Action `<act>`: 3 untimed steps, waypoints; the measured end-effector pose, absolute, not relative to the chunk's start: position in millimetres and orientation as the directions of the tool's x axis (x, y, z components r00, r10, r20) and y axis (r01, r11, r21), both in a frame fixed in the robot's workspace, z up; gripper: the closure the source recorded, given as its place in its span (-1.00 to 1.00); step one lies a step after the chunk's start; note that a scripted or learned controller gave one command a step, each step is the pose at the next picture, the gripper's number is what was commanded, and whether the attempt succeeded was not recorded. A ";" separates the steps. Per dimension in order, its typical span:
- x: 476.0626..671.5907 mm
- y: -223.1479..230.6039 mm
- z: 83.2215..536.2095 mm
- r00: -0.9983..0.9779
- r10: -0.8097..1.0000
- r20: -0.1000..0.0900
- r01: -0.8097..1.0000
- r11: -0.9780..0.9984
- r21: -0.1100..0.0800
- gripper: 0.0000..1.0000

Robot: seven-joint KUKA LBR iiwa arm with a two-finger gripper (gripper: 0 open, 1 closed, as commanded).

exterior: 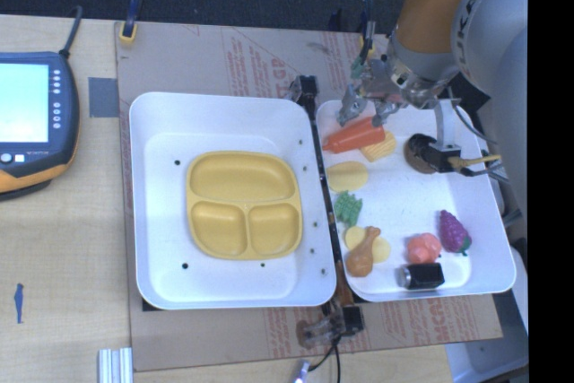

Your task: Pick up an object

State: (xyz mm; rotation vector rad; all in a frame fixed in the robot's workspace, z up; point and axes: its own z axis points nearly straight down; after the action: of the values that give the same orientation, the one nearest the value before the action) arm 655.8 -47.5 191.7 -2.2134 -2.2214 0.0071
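Observation:
My gripper (pixel 368 112) hangs over the far left corner of the right bin (pixel 484 202), open, with nothing between its fingers (pixel 349 107). Just below the fingertips lies an orange carrot (pixel 352 137), with a yellow corn piece (pixel 379 147) against its right end. Further toward the front lie a pale yellow lemon (pixel 348 176), a green broccoli (pixel 348 209), a brown drumstick (pixel 361 252), an orange-pink fruit (pixel 423 245), a purple bunch of grapes (pixel 454 230) and a black can (pixel 421 275).
The left bin (pixel 152 193) holds a yellow divided plate (pixel 244 204). The rims of the two bins meet along a dark seam (pixel 323 193). A teach pendant (pixel 31 117) rests on the bench at the far left.

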 end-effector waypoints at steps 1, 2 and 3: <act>655.9 -54.8 191.8 -0.002 1.000 0.000 1.000 0.002 -0.006 -1.00; 656.0 -55.2 202.1 -0.005 1.000 0.001 1.000 0.005 -0.008 1.00; 655.9 -55.1 202.0 -0.005 1.000 0.000 1.000 0.005 -0.009 -1.00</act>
State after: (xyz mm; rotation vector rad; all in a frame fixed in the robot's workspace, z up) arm 655.9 -55.1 202.0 -2.2114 -2.2224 0.0091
